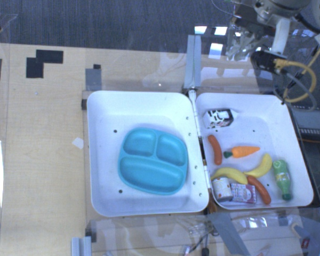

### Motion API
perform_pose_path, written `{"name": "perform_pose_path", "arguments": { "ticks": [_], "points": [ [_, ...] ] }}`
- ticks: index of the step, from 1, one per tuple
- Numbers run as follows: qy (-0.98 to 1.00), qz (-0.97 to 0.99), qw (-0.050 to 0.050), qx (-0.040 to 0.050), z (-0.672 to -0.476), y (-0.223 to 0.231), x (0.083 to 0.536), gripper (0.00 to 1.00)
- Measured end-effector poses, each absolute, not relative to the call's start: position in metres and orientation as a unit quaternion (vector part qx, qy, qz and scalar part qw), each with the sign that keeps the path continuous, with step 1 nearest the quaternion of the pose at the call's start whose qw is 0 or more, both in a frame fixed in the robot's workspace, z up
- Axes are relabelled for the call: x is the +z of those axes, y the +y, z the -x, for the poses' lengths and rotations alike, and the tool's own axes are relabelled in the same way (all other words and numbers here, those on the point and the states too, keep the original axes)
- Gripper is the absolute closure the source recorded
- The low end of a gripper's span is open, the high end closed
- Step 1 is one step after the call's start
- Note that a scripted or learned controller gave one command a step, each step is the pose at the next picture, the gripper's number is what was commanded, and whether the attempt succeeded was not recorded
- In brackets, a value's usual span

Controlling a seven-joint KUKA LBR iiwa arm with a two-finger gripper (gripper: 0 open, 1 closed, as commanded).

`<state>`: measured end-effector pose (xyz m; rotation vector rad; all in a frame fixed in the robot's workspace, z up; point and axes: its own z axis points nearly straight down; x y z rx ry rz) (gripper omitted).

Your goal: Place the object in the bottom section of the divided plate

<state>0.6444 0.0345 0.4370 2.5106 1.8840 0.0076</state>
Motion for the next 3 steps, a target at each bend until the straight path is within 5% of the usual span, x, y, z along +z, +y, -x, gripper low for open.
{"name": "perform_pose_path", "arguments": {
  "ticks": [1, 2, 3],
  "points": [
    [0.590, -0.807, 0.000, 0.0023, -0.651, 0.146, 0.436, 1.00],
    [0.421, -0.907, -0.001, 0.0022, -0.616, 0.236, 0.436, 1.00],
    [0.277, -0.961, -0.001, 0.0022, -0.611, 0.161, 0.436, 1.00]
  ]
}}
